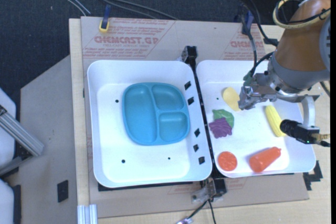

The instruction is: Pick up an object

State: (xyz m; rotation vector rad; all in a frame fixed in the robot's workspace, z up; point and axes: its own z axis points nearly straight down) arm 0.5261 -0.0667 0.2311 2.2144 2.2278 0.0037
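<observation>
Camera view: two shallow white plastic bins are sitting side by side on the bench. The left bin (105, 128) is holding a light blue plastic divided plate (156, 113), lying flat near its middle. The right bin (210, 78) is holding the small toy foods. A pale yellow rounded plastic piece (230, 96) is lying toward the bin's far side, just beside the gripper (247, 101). The grey arm with its orange band (302, 47) is reaching in from the right and hanging over that bin. The gripper is sitting low at the yellow piece's right edge; whether contact is being made cannot be told, and the gripper's state cannot be told either. A green leafy toy (222, 114) is touching a purple grape cluster (221, 127) below it. A yellow corn cob toy (274, 119) is lying right of these. An orange round slice (227, 161) and an orange-red carrot-shaped toy (264, 159) are resting near the front wall, apart.
</observation>
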